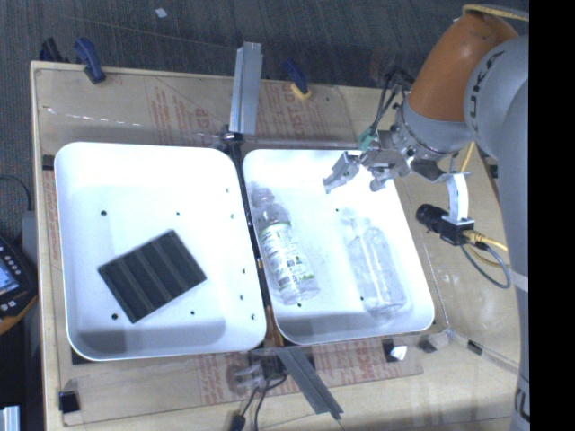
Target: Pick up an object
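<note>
Because the task names no particular object, I treat the contents of the right bin [409, 241] as the candidates: a labelled bottle [284, 254] lying on its side near the bin's left wall, and a clear bottle [374, 266] lying lengthwise toward the right wall, the two well apart. The left bin [81, 178] carries a dark ribbed panel [152, 275] lying flat at a slant. I read the end effector [358, 171] as poised over the rear edge of the right bin, its fingers [340, 172] spread apart with nothing between them; it is above and behind both bottles and touching neither. My judgement is that both bottles are light, thin-walled plastic, smooth and round, so they are liable to roll or squirt out of a grip placed off centre, and the walls may yield under pressure. I would take hold across the body at mid-length, fingers straddling the narrow width at right angles to the long axis; on the labelled bottle the paper band should offer better friction. The clear bottle is nearer the end effector but hard to make out against the white floor. The ribbed panel lies too flat and wide for a straddling grip, so I would leave it.
</note>
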Controlling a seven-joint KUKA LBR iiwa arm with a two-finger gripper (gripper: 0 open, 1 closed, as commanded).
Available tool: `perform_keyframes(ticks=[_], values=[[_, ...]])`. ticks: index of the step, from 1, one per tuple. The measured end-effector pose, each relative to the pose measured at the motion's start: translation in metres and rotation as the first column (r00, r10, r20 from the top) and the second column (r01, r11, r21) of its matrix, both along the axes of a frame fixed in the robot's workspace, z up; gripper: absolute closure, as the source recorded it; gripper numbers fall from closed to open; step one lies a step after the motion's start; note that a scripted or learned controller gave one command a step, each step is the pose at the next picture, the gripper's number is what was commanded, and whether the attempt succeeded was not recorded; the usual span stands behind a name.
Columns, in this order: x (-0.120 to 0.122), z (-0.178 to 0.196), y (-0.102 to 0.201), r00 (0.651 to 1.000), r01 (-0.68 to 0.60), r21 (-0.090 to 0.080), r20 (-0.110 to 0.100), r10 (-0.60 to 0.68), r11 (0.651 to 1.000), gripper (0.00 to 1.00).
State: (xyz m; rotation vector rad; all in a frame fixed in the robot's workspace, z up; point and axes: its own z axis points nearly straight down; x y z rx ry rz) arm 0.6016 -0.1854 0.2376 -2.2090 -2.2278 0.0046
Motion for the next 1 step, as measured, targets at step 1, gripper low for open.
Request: perform_keyframes(ticks=[1], values=[[-0.0053,-0.0814,-0.0096,0.995,-0.099,0.0,0.001,0.099,0.995,0.0]])
